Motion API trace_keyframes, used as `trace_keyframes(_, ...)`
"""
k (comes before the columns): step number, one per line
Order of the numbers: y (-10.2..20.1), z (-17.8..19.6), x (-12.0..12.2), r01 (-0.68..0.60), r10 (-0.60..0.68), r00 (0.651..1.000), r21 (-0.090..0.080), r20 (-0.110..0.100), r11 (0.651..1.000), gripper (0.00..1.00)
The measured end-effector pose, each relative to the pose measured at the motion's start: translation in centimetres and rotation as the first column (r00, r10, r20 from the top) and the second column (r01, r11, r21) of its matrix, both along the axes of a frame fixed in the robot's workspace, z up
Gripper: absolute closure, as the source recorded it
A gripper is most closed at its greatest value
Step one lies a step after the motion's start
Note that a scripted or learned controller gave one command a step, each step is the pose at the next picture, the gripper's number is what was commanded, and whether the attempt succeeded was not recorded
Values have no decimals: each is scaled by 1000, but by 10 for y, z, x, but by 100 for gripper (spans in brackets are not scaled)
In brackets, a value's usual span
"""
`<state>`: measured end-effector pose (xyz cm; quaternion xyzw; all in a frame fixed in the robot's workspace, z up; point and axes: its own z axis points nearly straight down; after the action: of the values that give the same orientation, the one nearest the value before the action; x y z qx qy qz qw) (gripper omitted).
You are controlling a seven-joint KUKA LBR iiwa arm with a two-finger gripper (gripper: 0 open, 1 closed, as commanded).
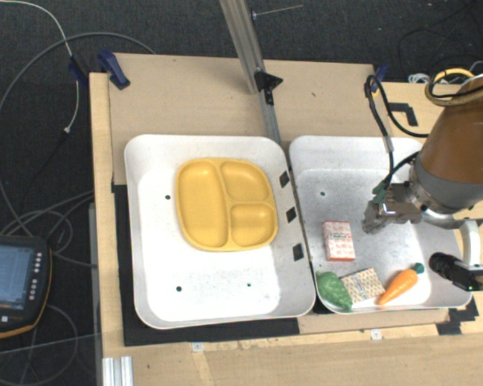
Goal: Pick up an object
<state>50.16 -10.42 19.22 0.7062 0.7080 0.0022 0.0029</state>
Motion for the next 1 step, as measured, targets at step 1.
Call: trace_keyframes(1,0,54,2,1,-1,1000,0,1,1000,100)
